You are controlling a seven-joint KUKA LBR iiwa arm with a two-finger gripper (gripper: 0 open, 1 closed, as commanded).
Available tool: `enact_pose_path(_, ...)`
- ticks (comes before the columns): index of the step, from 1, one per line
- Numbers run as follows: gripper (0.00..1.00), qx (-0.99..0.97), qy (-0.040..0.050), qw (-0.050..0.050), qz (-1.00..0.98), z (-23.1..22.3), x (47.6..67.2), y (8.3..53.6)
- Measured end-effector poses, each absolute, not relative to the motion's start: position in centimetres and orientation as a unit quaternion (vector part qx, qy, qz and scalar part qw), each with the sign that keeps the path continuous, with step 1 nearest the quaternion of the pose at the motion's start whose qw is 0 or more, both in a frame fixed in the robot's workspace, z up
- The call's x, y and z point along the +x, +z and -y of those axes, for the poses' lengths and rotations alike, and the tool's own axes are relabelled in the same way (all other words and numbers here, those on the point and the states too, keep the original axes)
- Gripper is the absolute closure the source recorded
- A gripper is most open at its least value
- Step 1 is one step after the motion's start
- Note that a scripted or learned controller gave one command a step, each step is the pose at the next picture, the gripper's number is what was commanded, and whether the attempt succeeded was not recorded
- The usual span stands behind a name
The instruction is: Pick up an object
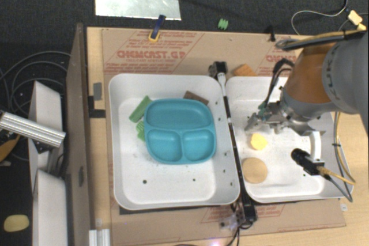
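The end effector (260, 118) hovers just above a yellow disc (259, 142) in the right bin (288, 190); its grip state cannot be told.

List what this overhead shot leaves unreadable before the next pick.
- Gripper: whether its fingers are open or shut is lost in blur and metal clutter.
- Green pieces: partly under the blue divided tray.
- Brown item: mostly behind that tray.
- Orange object: cut by the right bin's rim.
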State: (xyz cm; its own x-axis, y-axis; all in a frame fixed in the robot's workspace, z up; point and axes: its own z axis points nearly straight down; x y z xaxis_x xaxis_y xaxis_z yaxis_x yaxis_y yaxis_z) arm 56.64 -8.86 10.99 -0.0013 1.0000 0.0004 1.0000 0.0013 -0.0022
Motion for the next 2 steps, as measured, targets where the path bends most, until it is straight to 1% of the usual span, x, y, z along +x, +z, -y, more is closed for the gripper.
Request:
enact_pose_path(1,0.0,-0.707,0.0004,0.001,0.707,8.5,55.8,8.3)
enact_pose_path(2,1.0,-0.707,-0.0011,-0.001,0.707,8.5,55.9,9.5)
